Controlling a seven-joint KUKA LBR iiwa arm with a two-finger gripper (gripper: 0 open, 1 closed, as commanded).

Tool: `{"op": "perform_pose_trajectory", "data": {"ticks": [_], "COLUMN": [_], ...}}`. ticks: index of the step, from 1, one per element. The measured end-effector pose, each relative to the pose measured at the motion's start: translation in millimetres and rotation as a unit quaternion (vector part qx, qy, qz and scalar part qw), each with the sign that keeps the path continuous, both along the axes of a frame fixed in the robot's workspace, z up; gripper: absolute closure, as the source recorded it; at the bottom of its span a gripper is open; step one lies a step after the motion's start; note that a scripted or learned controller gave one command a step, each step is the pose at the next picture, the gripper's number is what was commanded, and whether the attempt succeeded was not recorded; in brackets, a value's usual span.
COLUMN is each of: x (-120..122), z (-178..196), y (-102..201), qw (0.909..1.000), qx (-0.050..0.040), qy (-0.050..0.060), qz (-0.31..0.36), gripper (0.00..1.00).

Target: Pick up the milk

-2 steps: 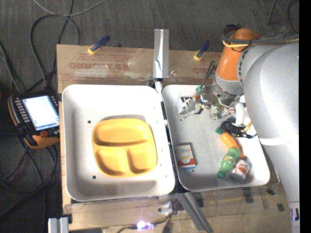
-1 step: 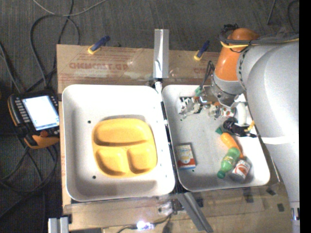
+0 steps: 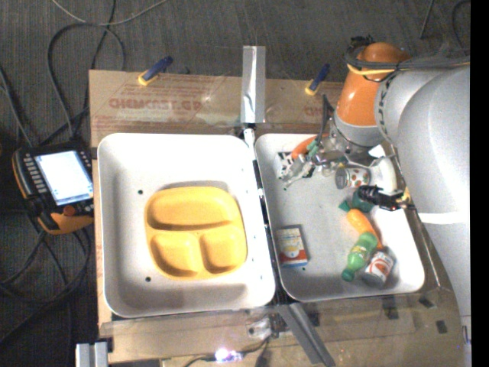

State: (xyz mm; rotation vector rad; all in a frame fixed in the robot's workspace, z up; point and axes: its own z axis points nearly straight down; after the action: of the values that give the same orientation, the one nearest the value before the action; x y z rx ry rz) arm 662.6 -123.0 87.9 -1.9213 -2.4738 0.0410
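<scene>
Jaw state: cannot tell, wrist hides it. Gripper (image 3: 317, 159) sits low at far end of right bin (image 3: 416, 281), close to the far rim and the divider between bins. Milk (image 3: 291, 247) lies well nearer the camera than the jaws, beside the divider wall, bare floor around it, long axis roughly along that wall. Left bin (image 3: 122, 167) holds yellow tray (image 3: 197, 230).
</scene>
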Motion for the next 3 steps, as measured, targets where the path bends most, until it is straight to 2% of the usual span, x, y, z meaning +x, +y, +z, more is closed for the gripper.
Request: {"op": "perform_pose_trajectory", "data": {"ticks": [1, 2, 3], "x": [0, -7, -19], "z": [0, -2, -1], "y": [0, 9, 3], "qw": [1.0000, 0.9870, 0.9845], "qx": [0.0002, -0.0023, 0.0054], "qy": [0.000, 0.017, 0.001], "qz": [0.000, -0.160, -0.175], "gripper": [0.00, 0.00, 0.00]}}
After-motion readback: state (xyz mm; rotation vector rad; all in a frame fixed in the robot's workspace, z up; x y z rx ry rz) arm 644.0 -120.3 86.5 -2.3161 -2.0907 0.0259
